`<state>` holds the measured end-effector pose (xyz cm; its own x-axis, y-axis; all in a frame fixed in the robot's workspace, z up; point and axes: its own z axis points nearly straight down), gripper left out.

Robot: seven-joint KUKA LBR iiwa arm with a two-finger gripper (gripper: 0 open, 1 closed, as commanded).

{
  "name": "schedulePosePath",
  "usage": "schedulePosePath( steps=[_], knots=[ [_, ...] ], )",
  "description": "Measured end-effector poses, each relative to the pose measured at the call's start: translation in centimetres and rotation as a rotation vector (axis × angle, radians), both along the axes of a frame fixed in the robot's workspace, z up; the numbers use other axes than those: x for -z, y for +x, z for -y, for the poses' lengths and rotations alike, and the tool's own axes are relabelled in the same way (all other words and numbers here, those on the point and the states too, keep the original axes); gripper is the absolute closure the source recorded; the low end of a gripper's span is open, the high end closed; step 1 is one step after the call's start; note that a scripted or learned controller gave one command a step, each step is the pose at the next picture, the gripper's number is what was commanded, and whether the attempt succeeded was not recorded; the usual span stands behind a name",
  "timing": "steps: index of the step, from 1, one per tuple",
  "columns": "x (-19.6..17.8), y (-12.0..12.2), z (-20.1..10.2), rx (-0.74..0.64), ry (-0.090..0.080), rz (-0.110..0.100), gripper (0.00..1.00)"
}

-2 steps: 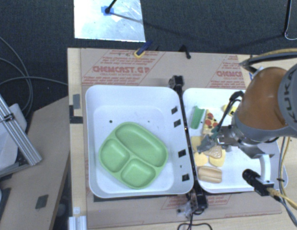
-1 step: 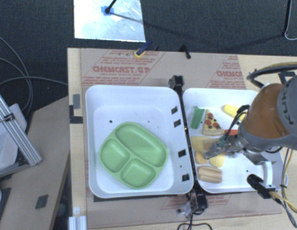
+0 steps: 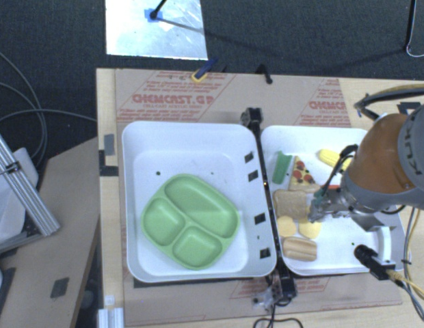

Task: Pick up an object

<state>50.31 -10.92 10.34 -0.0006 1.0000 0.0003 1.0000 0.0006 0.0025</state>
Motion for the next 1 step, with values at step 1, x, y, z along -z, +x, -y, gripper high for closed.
schedulePosePath(
  steps=[1],
  knots=[
    [-10.27,-1.52,3.02,0.002,-0.004,0.009,1.0]
  ],
)
